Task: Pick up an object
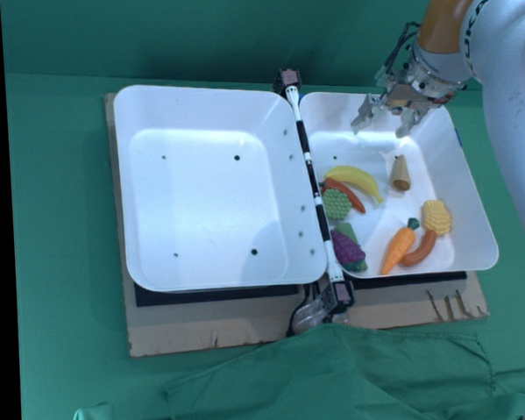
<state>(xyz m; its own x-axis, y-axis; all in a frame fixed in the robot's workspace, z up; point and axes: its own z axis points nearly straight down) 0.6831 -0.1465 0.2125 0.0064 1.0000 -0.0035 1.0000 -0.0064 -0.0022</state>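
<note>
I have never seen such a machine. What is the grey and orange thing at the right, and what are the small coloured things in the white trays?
It is a robot arm, seen by one camera above the bench. Its gripper, two open fingers, hangs above the far end of the right bin and holds nothing. In this bin lie toy foods: a banana, a carrot, a corn cob, grapes and an ice-cream cone. The left bin stands beside it.

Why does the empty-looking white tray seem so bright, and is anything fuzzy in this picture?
Camera view: overhead light puts soft glare on the left bin; the arm shades the right bin near the tool; the banana and carrot look sharp.
</note>
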